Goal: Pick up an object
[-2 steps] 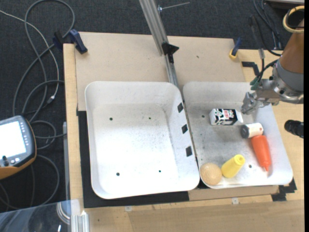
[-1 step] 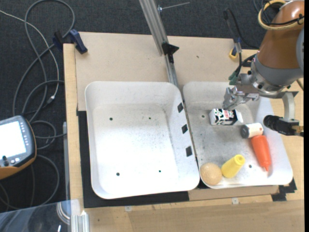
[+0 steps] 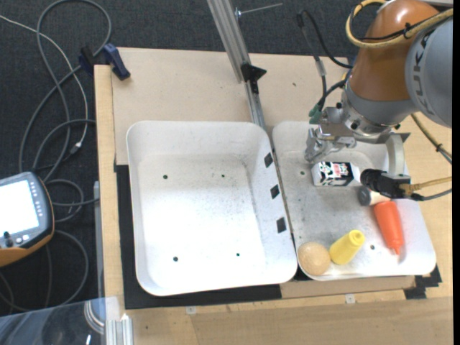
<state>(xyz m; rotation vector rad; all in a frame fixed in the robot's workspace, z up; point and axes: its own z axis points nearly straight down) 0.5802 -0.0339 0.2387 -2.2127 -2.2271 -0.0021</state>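
The arm (image 3: pixel 402 56) reaches over the right bin (image 3: pixel 291 139), its jaws low above a small black-and-white carton (image 3: pixel 335 173) lying there; whether they are open or closed cannot be told. Nearby lie an orange carrot (image 3: pixel 390 225), a yellow bottle (image 3: pixel 346 246) and a tan ball (image 3: pixel 314 258).

Fixed above the worktop (image 3: pixel 180 85), looking down at a slant on both white bins, left (image 3: pixel 194 207) and right (image 3: pixel 402 257), from moderate height. Takes in surrounding floor (image 3: pixel 43 63) too, arm (image 3: pixel 402 49) entering from right.
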